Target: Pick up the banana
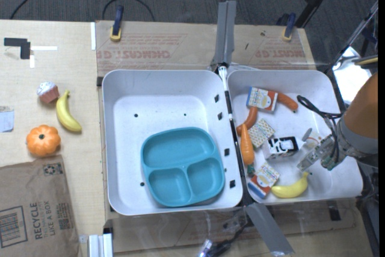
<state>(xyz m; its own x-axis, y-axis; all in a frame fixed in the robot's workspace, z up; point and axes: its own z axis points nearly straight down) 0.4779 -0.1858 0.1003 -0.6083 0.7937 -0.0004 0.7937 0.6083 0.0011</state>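
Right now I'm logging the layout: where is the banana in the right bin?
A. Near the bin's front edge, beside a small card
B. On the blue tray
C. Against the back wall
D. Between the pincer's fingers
A: the banana lies near the right bin's front edge, beside the small card.

"RECYCLE" on cardboard box (pixel 33 213)

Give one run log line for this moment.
banana: right bin, front, not grasped | end effector: just above banana | tray: left bin
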